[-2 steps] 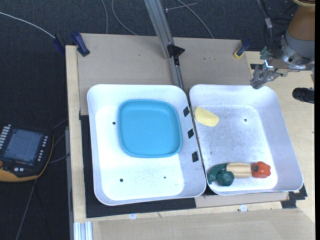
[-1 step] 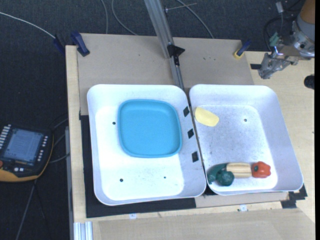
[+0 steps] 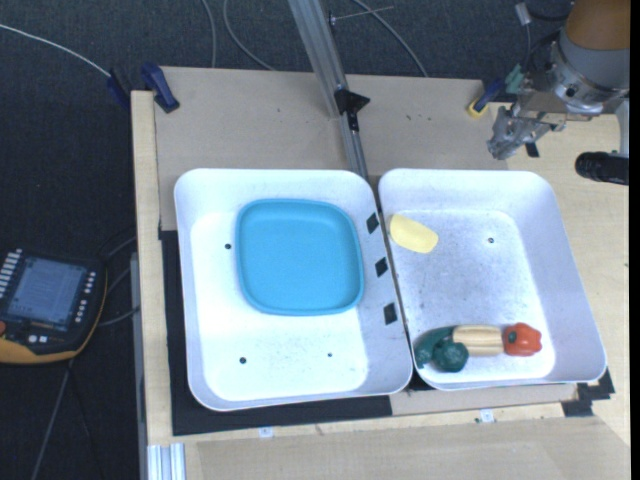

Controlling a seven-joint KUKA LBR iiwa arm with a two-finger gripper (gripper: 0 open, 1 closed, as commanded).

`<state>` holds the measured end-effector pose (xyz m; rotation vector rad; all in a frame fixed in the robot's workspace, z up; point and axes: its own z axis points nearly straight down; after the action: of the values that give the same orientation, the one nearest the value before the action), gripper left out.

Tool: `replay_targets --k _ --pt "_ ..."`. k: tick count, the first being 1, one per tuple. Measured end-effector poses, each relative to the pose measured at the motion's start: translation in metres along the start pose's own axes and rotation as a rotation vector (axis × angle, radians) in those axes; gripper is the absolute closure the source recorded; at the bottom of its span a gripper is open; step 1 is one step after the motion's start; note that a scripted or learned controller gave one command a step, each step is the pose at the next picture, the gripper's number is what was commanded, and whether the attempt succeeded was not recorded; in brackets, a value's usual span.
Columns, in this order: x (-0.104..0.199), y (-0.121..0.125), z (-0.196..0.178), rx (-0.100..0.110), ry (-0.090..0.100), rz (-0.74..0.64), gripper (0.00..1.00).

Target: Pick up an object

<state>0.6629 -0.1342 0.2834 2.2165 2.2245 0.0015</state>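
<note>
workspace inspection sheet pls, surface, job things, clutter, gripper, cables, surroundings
surface: wooden bench with left bin and right bin side by side
job's things: right bin holds yellow piece at far left, and green piece, tan piece, red piece in a row at near edge
clutter: blue plate in left bin
grippers: gripper above bench beyond right bin, holding nothing visible
cables: cables loop on floor
surroundings: handheld controller on floor, left
</note>
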Motion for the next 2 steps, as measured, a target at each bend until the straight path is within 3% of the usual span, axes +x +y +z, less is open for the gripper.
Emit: replay_targets --k 2 --pt "0.110 0.006 0.021 0.003 0.001 -0.001 1.00"
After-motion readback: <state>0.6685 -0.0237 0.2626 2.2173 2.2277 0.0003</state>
